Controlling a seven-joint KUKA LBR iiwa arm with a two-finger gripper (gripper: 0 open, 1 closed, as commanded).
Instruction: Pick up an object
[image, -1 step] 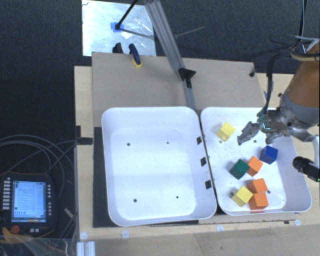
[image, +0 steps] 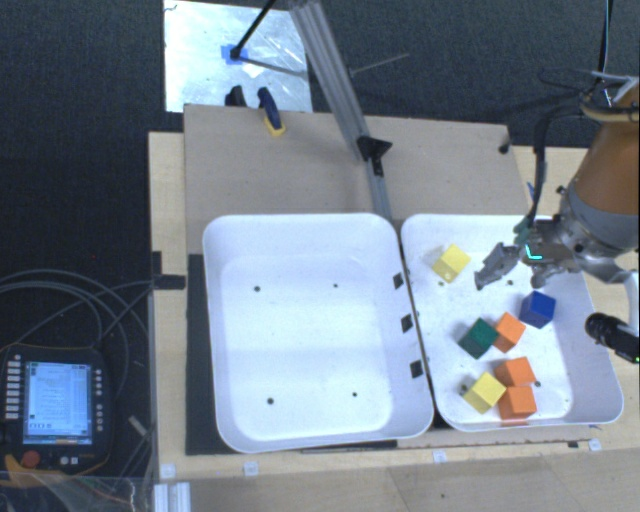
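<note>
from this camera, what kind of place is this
Most likely a robot lab test bench, not a home or factory line. Two white bins sit side by side, one holding coloured blocks, an arm's pincer hangs above them, and a teach pendant lies beside the bench.

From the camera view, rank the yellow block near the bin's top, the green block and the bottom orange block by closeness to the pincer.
Measured from the pincer:
1. Yellow block, just to its left, near the right bin's top.
2. Green block, below it, mid-bin.
3. Bottom orange block, by the bin's lower edge.
</note>
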